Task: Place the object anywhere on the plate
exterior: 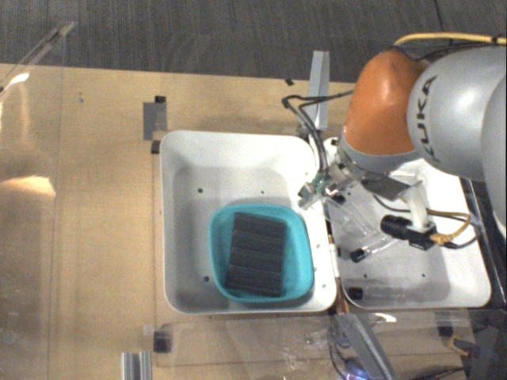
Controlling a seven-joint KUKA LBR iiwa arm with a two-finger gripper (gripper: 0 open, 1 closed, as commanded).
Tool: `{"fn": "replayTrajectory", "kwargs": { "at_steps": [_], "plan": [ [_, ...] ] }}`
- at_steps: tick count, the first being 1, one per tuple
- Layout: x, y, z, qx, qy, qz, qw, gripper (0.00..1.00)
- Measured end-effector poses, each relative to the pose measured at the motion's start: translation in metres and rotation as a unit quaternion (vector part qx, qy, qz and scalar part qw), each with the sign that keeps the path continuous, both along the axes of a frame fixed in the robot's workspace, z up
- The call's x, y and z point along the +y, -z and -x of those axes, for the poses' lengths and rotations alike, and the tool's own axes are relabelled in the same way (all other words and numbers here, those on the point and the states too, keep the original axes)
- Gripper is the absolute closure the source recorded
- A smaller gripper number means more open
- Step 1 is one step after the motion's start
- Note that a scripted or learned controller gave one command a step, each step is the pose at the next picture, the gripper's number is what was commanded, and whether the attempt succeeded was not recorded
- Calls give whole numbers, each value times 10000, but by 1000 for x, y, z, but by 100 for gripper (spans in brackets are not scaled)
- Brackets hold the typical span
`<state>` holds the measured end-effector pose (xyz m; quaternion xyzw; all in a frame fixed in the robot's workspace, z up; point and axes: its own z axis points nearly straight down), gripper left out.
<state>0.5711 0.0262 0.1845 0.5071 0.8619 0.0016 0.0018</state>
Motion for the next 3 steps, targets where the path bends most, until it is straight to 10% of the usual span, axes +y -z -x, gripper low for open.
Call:
{"fn": "replayTrajectory", "kwargs": {
  "at_steps": [1,2,3],
  "plan": [
    [-21,-20,51,-7,-566,2,9984,100],
    [46,-1,30,-12,-1401,3,9901,100],
    [46,-1,30,-13,-1400,3,9901,0]
  ]
}}
